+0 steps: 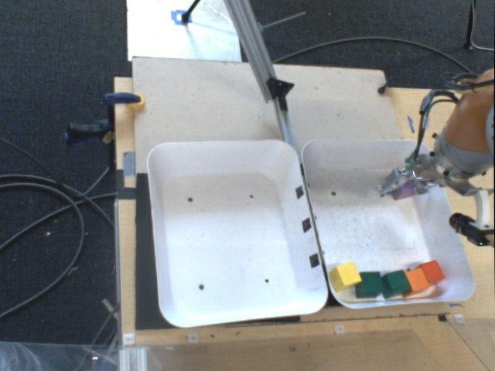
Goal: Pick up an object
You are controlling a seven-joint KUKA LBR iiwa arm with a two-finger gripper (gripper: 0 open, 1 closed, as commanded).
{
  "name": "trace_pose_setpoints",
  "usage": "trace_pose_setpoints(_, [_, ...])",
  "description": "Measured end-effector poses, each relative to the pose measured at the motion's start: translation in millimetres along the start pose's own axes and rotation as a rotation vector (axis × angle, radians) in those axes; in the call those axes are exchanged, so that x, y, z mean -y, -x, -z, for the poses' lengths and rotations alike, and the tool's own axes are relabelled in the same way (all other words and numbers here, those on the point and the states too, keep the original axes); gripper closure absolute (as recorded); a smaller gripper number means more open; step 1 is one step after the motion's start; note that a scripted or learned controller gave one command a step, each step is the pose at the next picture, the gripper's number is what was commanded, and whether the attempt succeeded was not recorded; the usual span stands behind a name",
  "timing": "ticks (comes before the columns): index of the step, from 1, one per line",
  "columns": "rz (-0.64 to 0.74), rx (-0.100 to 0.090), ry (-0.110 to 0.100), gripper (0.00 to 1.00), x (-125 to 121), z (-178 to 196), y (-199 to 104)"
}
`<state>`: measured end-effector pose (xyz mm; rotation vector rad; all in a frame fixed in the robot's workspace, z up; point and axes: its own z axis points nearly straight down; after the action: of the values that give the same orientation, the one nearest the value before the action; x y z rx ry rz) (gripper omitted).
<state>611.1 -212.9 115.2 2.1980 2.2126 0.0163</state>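
Observation:
My gripper [396, 184] hangs over the right bin's [363, 222] far right part, reaching in from the right. A small purple block [404, 192] shows between its metal fingers, and the gripper is shut on it. Along the right bin's near wall lies a row of blocks: yellow [345, 275], dark green [369, 284], green [396, 282], orange [418, 279] and red [431, 270].
The left bin [224, 230] sits beside the right one, sharing a middle edge with black tabs. A slanted metal pole [255, 45] crosses the bench's far side down to the bins' junction. A black fitting [470, 229] sticks out near the right bin's right rim.

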Motion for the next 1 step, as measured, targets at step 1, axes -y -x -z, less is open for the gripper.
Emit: trace_pose_setpoints(1, [-0.006,-0.009,-0.023,0.0,-45.3,-19.5,0.7])
